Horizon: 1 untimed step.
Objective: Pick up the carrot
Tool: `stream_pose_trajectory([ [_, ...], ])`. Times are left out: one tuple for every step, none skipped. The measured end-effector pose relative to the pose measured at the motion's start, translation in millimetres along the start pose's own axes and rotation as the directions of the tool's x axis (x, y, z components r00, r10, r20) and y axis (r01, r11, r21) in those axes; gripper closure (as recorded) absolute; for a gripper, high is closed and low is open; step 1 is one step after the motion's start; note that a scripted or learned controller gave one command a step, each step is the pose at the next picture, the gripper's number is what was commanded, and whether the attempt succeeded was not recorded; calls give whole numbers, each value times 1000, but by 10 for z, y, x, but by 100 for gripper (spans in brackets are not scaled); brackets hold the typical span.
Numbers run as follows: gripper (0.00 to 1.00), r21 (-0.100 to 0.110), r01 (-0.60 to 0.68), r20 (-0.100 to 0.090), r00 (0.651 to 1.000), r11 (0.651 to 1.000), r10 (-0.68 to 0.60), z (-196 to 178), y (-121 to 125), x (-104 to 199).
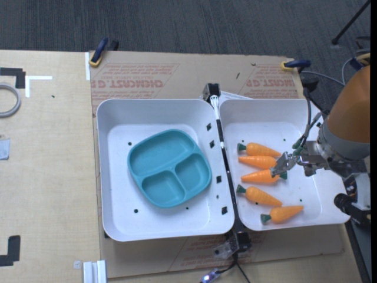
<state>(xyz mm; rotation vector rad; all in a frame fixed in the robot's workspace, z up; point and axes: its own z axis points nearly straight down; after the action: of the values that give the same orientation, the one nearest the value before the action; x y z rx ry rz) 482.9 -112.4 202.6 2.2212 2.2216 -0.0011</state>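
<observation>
Carrot [260, 177] third in a crowded row, with the pincer [281, 166] at its right end.

It lies in the right bin [306, 118], middle of five toy carrots stacked near to far, and the pincer tips sit at its thick end; whether they are apart, together or clamped on it I cannot tell at this size. Likely trouble: the carrot just beyond it [257, 161] lies almost touching, so a finger could land between the two, nudge the neighbour or catch both. A hold so close to the end of a smooth, tapered body could also let the carrot swing or slip free on lifting. The farthest carrot [259, 150] and the two nearer ones [262, 196] [284, 214] lie clearer. A teal divided plate [170, 168] sits in the left bin [112, 158], well out of the way on the table [47, 175].
</observation>
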Motion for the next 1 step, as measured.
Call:
stream_pose_trajectory([
  [0,1,-2,-1,1000,1000,2,1106,506,118],
])
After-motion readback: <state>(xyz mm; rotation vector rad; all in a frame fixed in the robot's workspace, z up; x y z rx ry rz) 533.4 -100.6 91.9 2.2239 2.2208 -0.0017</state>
